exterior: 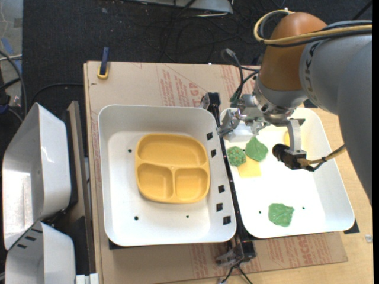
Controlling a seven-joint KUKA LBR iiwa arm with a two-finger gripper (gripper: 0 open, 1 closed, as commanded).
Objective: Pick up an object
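Note:
My gripper (232, 123) hangs low over the far left corner of the right bin (331, 218), close to the wall between the two bins. Just in front of it lie a bumpy green ball (236, 155), a flat green leaf-shaped piece (257, 149) and a yellow square (251, 168), bunched together. A small white piece (240, 136) sits right under the gripper. Another green piece (280, 213) lies alone near the bin's front. Nothing shows as held.
The left bin (118, 218) holds a yellow divided tray (173, 167) in its middle. The grey arm with its orange band (290, 46) covers the far right part of the right bin. Cables lie behind the bench.

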